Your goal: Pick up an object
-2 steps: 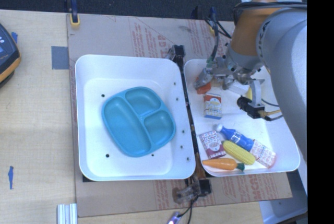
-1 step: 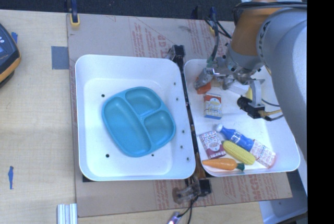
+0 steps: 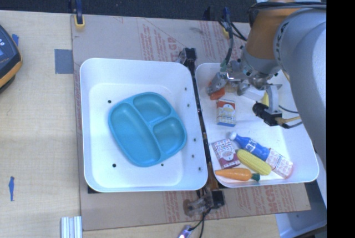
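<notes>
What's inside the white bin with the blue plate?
Inside the left bin lies only the blue plate, its three compartments bare. Whatever lies under the plate is covered, so I cannot tell.

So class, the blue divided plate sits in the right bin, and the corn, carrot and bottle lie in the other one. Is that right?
Not quite. The camera view shows the blue divided plate in the left bin, not the right. The rest stands: the corn, carrot and bottle lie in the other bin, the right one.
</notes>
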Available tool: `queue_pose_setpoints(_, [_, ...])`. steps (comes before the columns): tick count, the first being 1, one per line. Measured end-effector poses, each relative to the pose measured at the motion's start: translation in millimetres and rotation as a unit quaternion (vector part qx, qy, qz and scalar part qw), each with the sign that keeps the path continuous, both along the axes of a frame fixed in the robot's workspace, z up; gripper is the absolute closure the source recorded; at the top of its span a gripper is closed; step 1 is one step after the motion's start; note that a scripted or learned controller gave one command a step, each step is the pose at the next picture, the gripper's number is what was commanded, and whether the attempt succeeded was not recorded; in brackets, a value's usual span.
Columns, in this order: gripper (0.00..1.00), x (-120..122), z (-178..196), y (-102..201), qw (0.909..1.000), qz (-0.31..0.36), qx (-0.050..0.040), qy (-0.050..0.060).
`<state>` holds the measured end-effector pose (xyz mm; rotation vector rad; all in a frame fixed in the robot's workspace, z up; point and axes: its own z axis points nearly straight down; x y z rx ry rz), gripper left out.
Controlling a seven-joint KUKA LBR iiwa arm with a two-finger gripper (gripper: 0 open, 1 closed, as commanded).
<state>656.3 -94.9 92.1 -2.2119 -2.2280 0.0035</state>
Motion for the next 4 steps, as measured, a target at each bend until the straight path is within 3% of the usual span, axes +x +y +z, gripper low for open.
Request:
queue_pose_setpoints(3, [0.0,0,0,3,1.0,0.0,0.0002,0.001])
queue_pose_setpoints(4, [0.0,0,0,-11,1.0,-0.002,-0.0003,-0.001])
